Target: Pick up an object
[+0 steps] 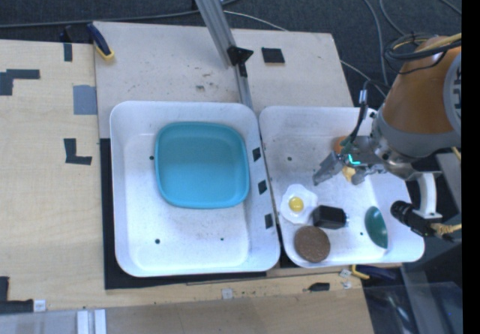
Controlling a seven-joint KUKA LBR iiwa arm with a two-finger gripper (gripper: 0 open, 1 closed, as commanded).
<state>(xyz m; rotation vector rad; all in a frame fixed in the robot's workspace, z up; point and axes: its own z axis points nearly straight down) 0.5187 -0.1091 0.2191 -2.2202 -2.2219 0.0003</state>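
I see the gripper [327, 172] over the right bin [300, 121], fingers apart, nothing held — fried egg [296, 203], black block [328, 216], brown disc [311, 244], green piece [376, 227] just below it; blue plate [201, 164] in the left bin [135, 197].

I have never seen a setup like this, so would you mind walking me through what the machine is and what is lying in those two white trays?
This is one picture from a fixed camera above a bench, looking down at a slant. The grey and orange shape on the right is a robot arm, driven by a program. At its tip is the gripper, a two-finger claw, hanging over the right bin; I can see nothing between its fingers.

The left bin holds a blue square plate. The right bin holds four small things near its front edge: a toy fried egg, a small black block, a brown round disc and a dark green piece. The arm's job is to pick up one object, and that is not yet done.
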